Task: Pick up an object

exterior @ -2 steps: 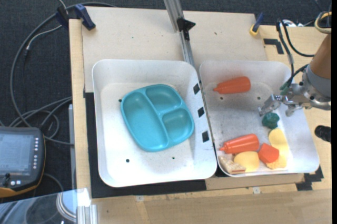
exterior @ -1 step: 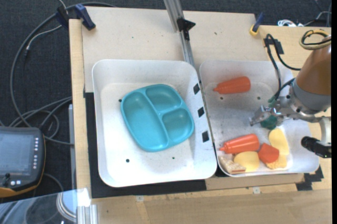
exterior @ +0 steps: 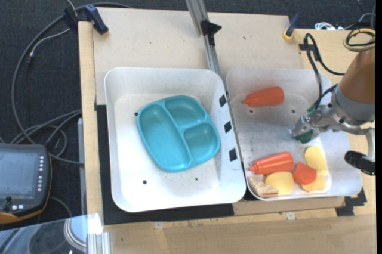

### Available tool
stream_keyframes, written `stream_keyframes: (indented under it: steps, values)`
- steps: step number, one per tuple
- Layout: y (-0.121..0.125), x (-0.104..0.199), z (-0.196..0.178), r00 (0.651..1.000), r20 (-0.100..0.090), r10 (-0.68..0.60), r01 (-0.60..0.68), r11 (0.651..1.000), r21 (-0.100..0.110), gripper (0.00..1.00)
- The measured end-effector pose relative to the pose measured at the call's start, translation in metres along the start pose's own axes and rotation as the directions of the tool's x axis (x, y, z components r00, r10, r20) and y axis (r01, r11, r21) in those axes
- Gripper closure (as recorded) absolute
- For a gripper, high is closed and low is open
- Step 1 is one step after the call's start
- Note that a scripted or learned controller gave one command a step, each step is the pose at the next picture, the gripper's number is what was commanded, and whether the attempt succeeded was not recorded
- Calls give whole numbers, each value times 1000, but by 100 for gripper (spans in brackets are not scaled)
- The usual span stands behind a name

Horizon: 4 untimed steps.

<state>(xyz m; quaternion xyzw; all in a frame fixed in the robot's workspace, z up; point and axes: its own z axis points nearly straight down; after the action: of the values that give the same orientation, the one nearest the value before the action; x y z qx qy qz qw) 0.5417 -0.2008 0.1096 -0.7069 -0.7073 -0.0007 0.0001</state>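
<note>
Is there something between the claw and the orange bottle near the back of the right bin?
Nothing visible. Bare bin floor lies between the claw and that orange bottle; the other toys sit nearer the front edge.

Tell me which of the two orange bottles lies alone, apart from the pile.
The upper orange bottle, at the right bin's far end. The lower orange bottle touches the yellow and red pieces.

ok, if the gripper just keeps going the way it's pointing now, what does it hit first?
The gripper points down and leftward into the right bin. Its line looks free of toys: the orange bottle lies above that line, the toy pile below. Probably bare bin floor first, though depth is unclear from this slant.
</note>
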Motion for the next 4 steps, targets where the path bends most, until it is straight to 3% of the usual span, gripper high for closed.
stream_keyframes:
  steps: [3, 4]
  values:
    - [-11, 13, -169, 1000, 4, -2, 2, 1000, -6, 100]
    - [-16, 66, -173, 1000, -2, -6, 6, 1000, 2, 100]
